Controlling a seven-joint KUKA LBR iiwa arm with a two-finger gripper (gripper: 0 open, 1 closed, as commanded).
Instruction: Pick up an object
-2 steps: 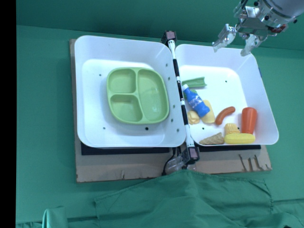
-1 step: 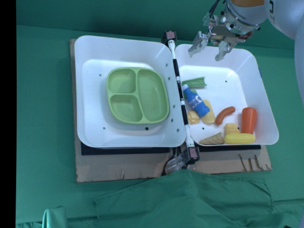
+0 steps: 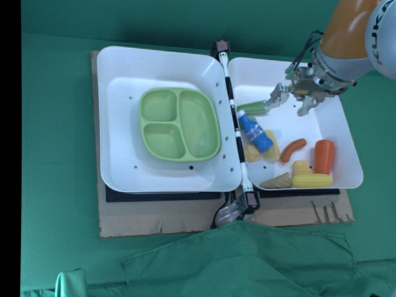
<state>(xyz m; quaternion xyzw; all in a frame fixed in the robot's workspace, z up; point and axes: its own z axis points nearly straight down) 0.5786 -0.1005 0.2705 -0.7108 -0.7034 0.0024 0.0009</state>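
You are early in the pick: the tool [image 3: 291, 99] hangs in the upper part of the right bin [image 3: 346, 142], at the upper right of the frame, with its two fingers spread apart and nothing between them, so no object is lifted yet. One fingertip sits just beside the end of a green pepper [image 3: 252, 108], which lies flat on the bin floor at the left of the tool; whether they touch, you cannot tell from here. What is left, by my judgement, is the whole grasp: lower, close and lift. The other candidates lie lower in the same bin: a blue bottle [image 3: 255, 132] with a white cap, lying slantwise near the divider, resting against yellow pieces [image 3: 271, 150]; a small orange sausage [image 3: 293, 150], smooth and curved; an upright orange cup [image 3: 323, 156]; a yellow corn cob [image 3: 312, 180] with a ribbed look; and a tan wedge [image 3: 278, 181] near the bottom rim. All look like glossy moulded plastic toys, rounded and likely slippery. The left bin [image 3: 117, 110] is hard white plastic and holds a pale green divided plate [image 3: 179, 124] with three compartments. Both bins rest on brown cardboard [image 3: 154, 223] over the green-covered bench [image 3: 55, 166].
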